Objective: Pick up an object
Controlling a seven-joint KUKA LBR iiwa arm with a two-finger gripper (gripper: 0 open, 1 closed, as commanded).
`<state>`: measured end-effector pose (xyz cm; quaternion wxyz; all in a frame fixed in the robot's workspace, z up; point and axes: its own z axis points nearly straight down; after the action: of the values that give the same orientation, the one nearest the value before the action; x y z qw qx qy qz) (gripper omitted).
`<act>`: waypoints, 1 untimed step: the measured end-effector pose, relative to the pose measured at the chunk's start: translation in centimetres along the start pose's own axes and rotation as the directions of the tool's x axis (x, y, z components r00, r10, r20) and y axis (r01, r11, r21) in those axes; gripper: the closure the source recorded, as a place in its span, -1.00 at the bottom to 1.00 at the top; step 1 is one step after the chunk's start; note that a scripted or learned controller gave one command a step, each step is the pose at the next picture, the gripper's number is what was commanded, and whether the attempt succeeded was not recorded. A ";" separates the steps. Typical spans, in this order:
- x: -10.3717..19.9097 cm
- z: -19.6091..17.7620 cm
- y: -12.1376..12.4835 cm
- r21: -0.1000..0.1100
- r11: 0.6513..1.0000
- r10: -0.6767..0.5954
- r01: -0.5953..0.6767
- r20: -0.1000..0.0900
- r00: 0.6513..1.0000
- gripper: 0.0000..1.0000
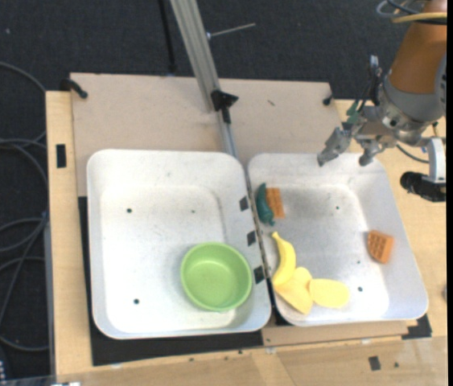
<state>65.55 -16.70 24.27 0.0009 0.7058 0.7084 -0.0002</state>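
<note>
Objects to pick lie in the two white bins on the bench (65, 215), whose wooden top carries a paler board under the bins' far edges. The left bin (129, 191) is the bigger-looking of the pair and sits edge to edge with the right bin (371, 185); their inner rims touch along the middle of the bench.

The arm (421, 59) comes next in size: its orange band stands above the far right corner of the right bin, and the grey wrist below it leans toward that bin. The gripper (344, 153) hangs over the far rim of the right bin, near its far right corner, with its two fingers spread apart and nothing between them.

A slanted aluminium post (198, 47) rises from the far edge of the bench, its foot ending just behind the place where the two bins meet.

The green bowl (216, 276) sits upright in the near right corner of the left bin, close to that bin's inner rim.

The yellow banana (284, 256) lies in the near left part of the right bin, along the inner rim. Touching its near end are two yellow pieces (313, 293), flat lumps whose kind I cannot tell, lying by the near edge.

The teal and orange object (270, 203) rests against the left rim of the right bin, midway along it. The orange block (380, 246) lies by the right rim, well apart from the rest.
</note>
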 end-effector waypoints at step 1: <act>0.0 0.0 0.0 0.001 1.000 0.000 0.000 0.001 1.000 -1.00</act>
<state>65.54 -16.73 24.27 0.0011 0.7057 0.7085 -0.0008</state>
